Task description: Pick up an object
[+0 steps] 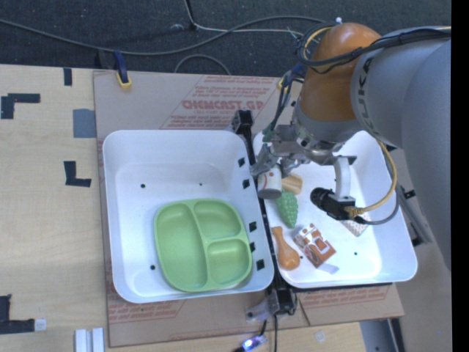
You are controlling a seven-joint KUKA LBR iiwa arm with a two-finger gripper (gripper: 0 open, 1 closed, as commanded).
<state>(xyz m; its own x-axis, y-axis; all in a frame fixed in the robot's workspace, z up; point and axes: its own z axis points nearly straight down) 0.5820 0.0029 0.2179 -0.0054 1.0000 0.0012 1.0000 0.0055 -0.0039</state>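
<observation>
From my station I see the gripper [272,169] low over the right bin [381,270], at that bin's left wall near its far-left corner. A small pale cylinder [270,185] sits right under it, against the dividing wall, with a tan block [292,183] just beside it. I cannot tell whether the claw is open or closed, or whether it has hold of anything; the wrist hides it.

Down the left side of the same bin lie a green knobbly toy [287,210], then an orange gourd-shaped toy [285,249] near the front-left corner. Just right of the gourd is a small packet [315,245] in orange-brown and white; its print is too small for me to read. A black cylindrical part [328,202] with a yellow cable hangs off the arm over the middle of the bin.

The left bin [124,160] holds a light green divided plate [203,245] with three compartments, lying toward its front-right corner.

Both bins sit on a brown cardboard sheet [176,101]. Red printing on it at the far edge reads "CHEMCAST", with smaller lines I cannot make out. A yellow-and-blue clamp [122,75] grips the sheet's far-left corner. Black cables [187,9] trail across the dark floor beyond.
</observation>
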